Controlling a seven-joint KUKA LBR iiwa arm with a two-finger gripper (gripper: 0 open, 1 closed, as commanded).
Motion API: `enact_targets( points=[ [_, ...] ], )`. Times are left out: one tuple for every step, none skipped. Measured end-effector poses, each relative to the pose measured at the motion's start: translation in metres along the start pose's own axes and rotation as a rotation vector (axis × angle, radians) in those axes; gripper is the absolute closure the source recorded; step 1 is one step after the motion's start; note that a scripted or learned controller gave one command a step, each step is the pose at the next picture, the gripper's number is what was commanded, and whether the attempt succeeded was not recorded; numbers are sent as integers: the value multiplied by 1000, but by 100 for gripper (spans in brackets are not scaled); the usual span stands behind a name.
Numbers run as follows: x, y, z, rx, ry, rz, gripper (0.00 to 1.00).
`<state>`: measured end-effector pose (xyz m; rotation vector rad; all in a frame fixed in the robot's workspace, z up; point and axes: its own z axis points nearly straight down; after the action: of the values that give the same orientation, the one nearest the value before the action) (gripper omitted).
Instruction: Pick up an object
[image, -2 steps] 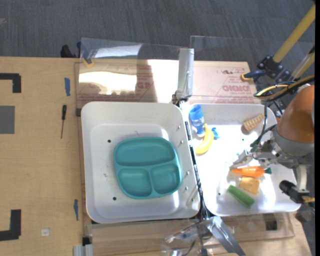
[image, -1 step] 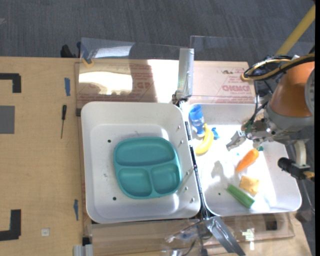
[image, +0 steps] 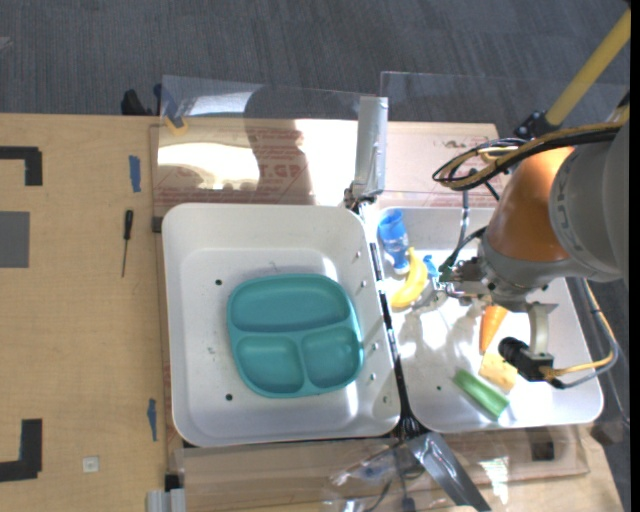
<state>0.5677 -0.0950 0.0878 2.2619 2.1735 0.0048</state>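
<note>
My gripper (image: 470, 290) hangs over the right bin (image: 580, 400); I cannot tell its jaw state. The banana (image: 408, 285), probably light, smooth plastic, looks best gripped mid-curve.

— Where was there room to get in?

— The left bin (image: 190, 250) had bare floor all round the teal divided tray (image: 295, 333) sitting in its middle.

— And the right bin (image: 585, 400)?

— Crowded. The arm (image: 560, 215) hung over its far half. A blue bottle (image: 392, 238) and a banana (image: 408, 285) sat by the left wall, a carrot (image: 492, 325), yellow piece (image: 497, 375) and green stick (image: 481, 393) nearer. A bare patch lay at its near left.
</note>
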Motion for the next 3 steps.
enact_targets(
  points=[
    [-31,-41,0,0,0,-68,0],
    [-27,-87,-27,6,2,-28,0],
    [47,-87,-126,-4,5,3,0]
  ],
)
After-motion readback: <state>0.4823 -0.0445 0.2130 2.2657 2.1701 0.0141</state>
